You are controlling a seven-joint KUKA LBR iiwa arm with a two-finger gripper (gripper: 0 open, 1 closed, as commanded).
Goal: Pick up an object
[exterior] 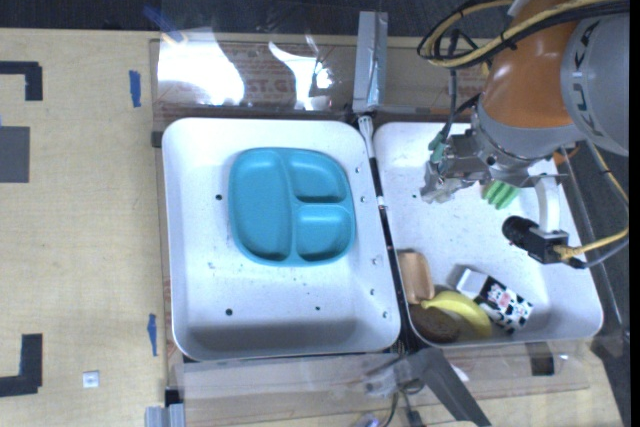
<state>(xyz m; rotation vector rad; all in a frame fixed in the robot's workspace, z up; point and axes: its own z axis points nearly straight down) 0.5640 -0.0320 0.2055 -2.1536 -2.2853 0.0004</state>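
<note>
My gripper [440, 183] hangs over the upper left part of the right bin [580, 315], above bare white floor. A green object [500, 193] lies just to its right, partly hidden under the wrist. At the bin's front edge sit a yellow banana-like piece [458, 306], a brown round piece [437, 323], a tan block [414, 269] and a black-and-white spotted object [503, 303]. These lie well below the gripper in the view and apart from it.
The left bin [200, 295] holds a blue divided plate [292, 205] near its middle. A ridge where the two bins meet [382, 225] runs just left of the gripper. A clear plastic sheet [260, 65] stands behind the left bin.
</note>
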